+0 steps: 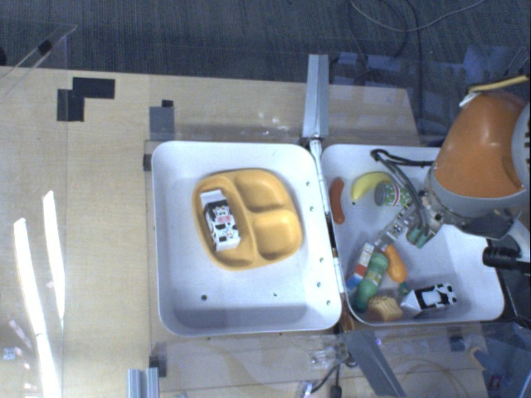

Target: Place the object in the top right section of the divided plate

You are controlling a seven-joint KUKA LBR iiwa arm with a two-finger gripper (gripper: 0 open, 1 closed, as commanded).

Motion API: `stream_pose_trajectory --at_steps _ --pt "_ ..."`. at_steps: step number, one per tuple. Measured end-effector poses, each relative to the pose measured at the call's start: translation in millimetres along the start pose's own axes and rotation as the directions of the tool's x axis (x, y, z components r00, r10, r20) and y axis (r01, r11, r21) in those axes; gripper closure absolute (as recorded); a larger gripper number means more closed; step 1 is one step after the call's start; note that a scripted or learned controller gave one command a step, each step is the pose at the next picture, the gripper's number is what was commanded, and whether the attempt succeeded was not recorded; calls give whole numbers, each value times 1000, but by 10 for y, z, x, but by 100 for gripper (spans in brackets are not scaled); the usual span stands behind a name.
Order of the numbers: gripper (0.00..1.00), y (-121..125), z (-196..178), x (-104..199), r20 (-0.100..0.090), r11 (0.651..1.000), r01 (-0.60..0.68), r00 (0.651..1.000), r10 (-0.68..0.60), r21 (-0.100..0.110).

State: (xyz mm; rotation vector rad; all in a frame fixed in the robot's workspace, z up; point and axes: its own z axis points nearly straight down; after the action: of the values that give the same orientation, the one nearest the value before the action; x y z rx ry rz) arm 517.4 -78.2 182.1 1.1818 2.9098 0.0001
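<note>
Our hand (412, 226) over right bin (477, 305), hovering above toy food pile; open or closed, cannot tell. Yellow divided plate (249, 219) in left bin (178, 222); top right section bare, toy car (221, 224) in left section.

1. The arm (485, 152) is cut off by the right edge.
2. The arm hides part of the right bin (465, 309).
3. The green can (387, 193) label is too small to read.

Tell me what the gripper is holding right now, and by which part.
It cannot be told. The gripper sits low in the right bin, near the banana and the green cup, with no object visibly caught in it.
</note>
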Motion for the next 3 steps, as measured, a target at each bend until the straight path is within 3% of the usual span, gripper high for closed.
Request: stream_pose_trajectory --at_steps 1,2,3 --pt "100 644 -494 520 4 999 50 999 -50 -4" --pt "100 1130 -223 687 0 1000 31 1000 -31 -2" --pt "100 1646 -441 1007 1 992 126 992 -126 -3"
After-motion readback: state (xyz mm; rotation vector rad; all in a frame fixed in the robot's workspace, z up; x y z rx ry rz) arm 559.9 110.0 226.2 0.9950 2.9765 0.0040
